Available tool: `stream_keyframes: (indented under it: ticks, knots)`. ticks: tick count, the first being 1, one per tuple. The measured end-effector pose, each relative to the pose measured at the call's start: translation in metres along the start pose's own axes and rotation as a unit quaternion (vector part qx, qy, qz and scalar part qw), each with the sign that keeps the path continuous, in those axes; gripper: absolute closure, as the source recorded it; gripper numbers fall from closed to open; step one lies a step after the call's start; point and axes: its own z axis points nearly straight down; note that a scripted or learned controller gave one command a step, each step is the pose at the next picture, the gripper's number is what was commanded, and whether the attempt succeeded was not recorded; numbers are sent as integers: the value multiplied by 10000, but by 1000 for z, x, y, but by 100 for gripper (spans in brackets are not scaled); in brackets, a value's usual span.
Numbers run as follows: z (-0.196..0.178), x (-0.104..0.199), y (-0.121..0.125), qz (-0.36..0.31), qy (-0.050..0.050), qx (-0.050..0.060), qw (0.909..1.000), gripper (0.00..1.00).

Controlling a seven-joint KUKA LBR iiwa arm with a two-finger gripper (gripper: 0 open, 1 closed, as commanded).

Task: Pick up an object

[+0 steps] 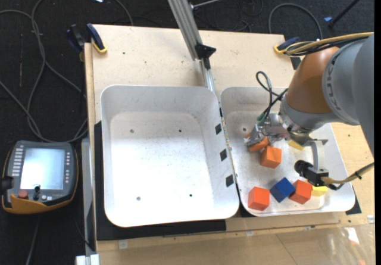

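One gripper (pixel 259 139), low in the right bin (pixel 238 103); finger state cannot be told. Orange block (pixel 271 156) sits just beside it. Further out near the front wall: orange cube (pixel 259 198), blue cube (pixel 282 189), another orange cube (pixel 302 192).

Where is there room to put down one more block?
The left bin has a wide bare floor from its outer wall to the divider beside the right bin. The right bin is crowded: the gripper, an orange block, another orange block and a blue block cluster there.
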Motion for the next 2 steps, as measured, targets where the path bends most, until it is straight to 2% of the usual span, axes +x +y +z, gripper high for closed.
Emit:
stream_keyframes:
  ticks: [1, 2]
  knots:
    - [-92, 65, -2, -39, 1, -4, 10000, 100]
    - [-86, 138, -24, -52, 9, 49, 10000, 100]
